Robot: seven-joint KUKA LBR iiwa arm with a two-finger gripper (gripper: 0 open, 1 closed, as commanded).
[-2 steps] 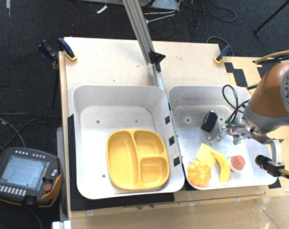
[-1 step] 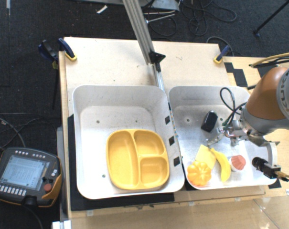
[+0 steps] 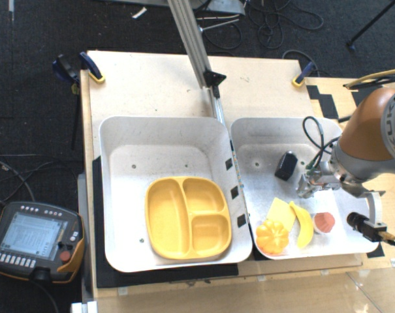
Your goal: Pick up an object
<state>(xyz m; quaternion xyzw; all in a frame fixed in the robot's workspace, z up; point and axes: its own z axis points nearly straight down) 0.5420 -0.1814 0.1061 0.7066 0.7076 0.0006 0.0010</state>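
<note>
My gripper [image 3: 308,185] hangs low in the right bin [image 3: 262,132], near its middle, with nothing visibly held in it. Just to its left lies a small black object [image 3: 286,165]. In front of the gripper, along the bin's near edge, sit a yellow wedge [image 3: 280,210], an orange ridged fruit [image 3: 273,236], a yellow banana [image 3: 303,225] and a small red round piece [image 3: 324,222]. The banana's upper end is the nearest of these to the gripper, a short way below it.
The left bin [image 3: 119,142] holds a yellow divided plate [image 3: 187,217] in its near half. A slanted metal pole [image 3: 192,34] crosses the bench's back and ends above the wall between the bins. A teach pendant [image 3: 31,240] lies on the floor at left.
</note>
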